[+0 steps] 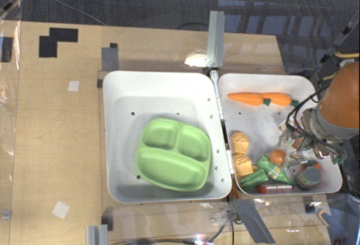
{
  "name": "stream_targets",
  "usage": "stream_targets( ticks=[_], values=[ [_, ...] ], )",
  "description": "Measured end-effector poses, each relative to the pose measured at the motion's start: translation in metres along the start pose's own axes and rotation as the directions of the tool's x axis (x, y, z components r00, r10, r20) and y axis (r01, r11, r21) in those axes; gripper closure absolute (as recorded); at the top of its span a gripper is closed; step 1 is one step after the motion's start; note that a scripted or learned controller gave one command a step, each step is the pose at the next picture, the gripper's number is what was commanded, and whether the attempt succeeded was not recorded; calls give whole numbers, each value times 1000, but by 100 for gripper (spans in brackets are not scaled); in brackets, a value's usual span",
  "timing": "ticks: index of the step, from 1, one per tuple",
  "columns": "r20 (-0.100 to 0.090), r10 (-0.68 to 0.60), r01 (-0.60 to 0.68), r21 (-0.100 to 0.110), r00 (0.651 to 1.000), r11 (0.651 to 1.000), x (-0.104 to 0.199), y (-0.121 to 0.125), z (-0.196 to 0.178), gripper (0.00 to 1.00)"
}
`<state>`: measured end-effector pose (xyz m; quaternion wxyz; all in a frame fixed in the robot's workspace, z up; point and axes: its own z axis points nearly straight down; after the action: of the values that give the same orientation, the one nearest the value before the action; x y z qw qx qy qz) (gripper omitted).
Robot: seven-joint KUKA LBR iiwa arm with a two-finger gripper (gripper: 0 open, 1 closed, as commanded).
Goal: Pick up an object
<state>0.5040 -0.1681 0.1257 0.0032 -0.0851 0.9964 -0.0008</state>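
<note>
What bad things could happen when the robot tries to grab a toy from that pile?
The gripper hangs over a crowded corner of the right bin, where the toy foods touch each other. It might pinch two at once, or nudge one aside and come up with nothing. The carrot lies apart, an easier pick.

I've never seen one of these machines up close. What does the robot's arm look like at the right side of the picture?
The arm shows a rounded orange band above a grey metal wrist ring. Thin black cables loop beside it on the left. Below hangs the gripper, a cluster of small silvery and dark metal parts, too cluttered to make out in detail.
</note>
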Motion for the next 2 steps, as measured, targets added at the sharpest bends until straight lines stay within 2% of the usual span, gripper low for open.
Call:
stream_targets(
  ticks=[1,2],
  values=[
    [2,-330,330,1,944,944,-10,-22,7,100],
    [8,-11,11,2,1000,1000,-89,-47,36,100]
  ],
)
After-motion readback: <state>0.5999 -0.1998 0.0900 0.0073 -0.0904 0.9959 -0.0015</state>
